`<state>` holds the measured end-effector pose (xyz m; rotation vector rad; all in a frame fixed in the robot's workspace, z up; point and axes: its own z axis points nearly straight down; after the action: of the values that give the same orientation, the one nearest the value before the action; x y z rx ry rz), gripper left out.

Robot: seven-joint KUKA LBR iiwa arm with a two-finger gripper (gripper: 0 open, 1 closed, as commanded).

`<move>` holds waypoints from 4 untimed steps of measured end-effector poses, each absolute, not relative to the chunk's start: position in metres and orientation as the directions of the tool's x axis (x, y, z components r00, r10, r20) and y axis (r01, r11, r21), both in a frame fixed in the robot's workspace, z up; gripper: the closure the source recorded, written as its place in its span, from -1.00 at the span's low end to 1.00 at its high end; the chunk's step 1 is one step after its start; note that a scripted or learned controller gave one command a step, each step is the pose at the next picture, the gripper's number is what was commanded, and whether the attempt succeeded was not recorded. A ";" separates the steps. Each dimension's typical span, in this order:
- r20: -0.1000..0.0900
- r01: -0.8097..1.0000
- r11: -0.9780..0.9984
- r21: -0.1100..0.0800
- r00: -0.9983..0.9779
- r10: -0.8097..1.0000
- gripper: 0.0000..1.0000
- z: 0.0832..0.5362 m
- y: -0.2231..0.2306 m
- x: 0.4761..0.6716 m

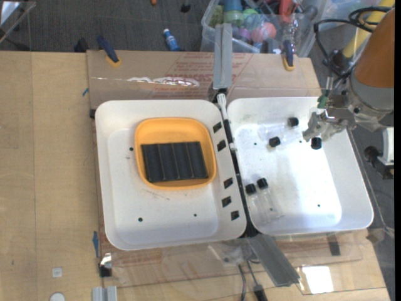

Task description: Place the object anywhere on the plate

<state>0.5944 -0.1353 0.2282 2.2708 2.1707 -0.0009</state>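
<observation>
End effector (pixel 315 132), grip state unclear, hangs over the right bin (pixel 351 215); a dark ridged block (pixel 174 161) lies on the orange plate (pixel 175 129).

A grey carpeted floor (pixel 94 5) is seen beyond the wooden bench (pixel 37 168); a clear toy-filled tub (pixel 269 11) is set there.

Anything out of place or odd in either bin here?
Mildly odd: the orange squarish plate in the left white bin already carries a dark ribbed rectangular block, lying slightly askew. The tool is over the right white bin.
</observation>
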 end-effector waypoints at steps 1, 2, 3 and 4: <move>0.000 1.000 0.005 0.001 -0.005 1.000 1.00 0.196 -0.121 0.631; -0.002 0.973 0.231 0.003 -0.231 0.973 1.00 0.199 -0.100 0.667; -0.002 0.891 0.454 0.004 -0.454 0.891 1.00 0.224 -0.061 0.668; 0.000 0.842 0.540 0.001 -0.540 0.842 1.00 0.218 -0.035 0.667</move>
<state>0.6670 -0.0350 0.2184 1.5065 2.7562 0.0016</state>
